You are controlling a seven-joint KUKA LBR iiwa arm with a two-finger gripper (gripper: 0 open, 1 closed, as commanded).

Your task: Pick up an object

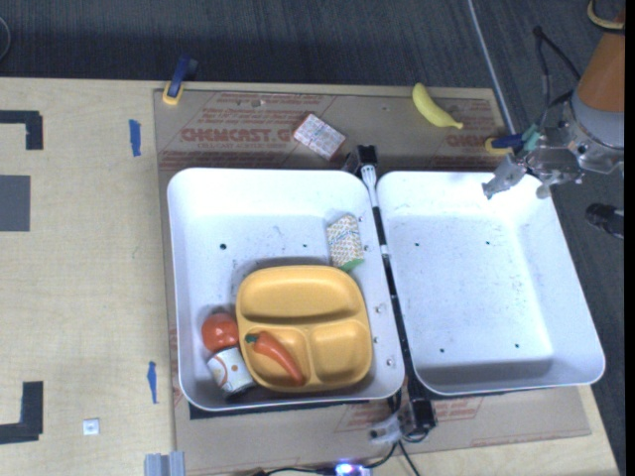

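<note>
The left bin [198,216] holds a yellow divided plate [303,310] with an orange carrot-shaped toy [275,356] in its front left compartment. A red-orange round toy [218,330] and a small white and orange can [228,370] lie by the plate's left side. A patterned packet [344,239] sits behind the plate, near the bin's right wall. My gripper [517,186] hangs over the back right corner of the right bin [496,296], open, with nothing between its fingers. It is far from all the objects.
Behind the bins on the cardboard lie a yellow banana [435,106] and a small patterned packet [318,135]. A blue and yellow clamp [179,77] grips the board's back left corner. A black divider [382,256] runs between the bins.
</note>
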